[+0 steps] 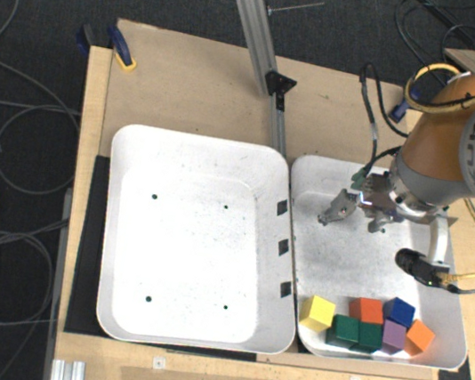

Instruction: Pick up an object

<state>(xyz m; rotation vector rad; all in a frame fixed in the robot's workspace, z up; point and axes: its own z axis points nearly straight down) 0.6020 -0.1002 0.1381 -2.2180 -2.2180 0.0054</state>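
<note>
- Blocks sit bunched in the near corner of the right bin (301,240): a yellow block (319,311) a little apart at the left end, then a green block (356,333), a red block (370,310), a blue block (400,309), a purple block (395,334) and an orange block (420,334) pressed close together. Any of them would serve as the object to pick up.
- The cluster lies against the bin's near wall, probably because the bin's curved sides let loose pieces gather there; that crowding leaves little room for fingers beside the inner blocks.
- The gripper (355,215) hangs over the bare far half of the right bin, well apart from the blocks, on the arm (463,132) that reaches in from the right.
- Its jaws stand spread, one finger angled out to the left, with nothing between them.
- The left bin (186,230) shows only a few dark specks on its floor.
- A grey pole (260,30) slants across the bench board behind the bins, clear of the arm's working space.
- By judgement the pick is not yet made: the gripper must travel toward the near edge and come down over one block.
- The yellow block looks the easier target, since it has free space on its left side.
</note>
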